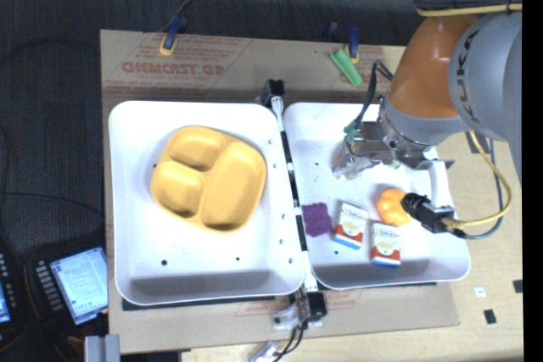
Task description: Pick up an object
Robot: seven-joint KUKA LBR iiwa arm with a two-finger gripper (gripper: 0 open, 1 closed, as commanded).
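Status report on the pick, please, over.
End effector low over right bin, nothing seen held. Orange object, two cartons, purple piece lie apart. Yellow tray in left bin.

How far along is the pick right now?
Nothing looks picked yet. The hand sits low over the right bin, above bare floor, with no object seen between its fingers. The purple piece, two small cartons and orange item lie in that bin. Grasp and lift remain.
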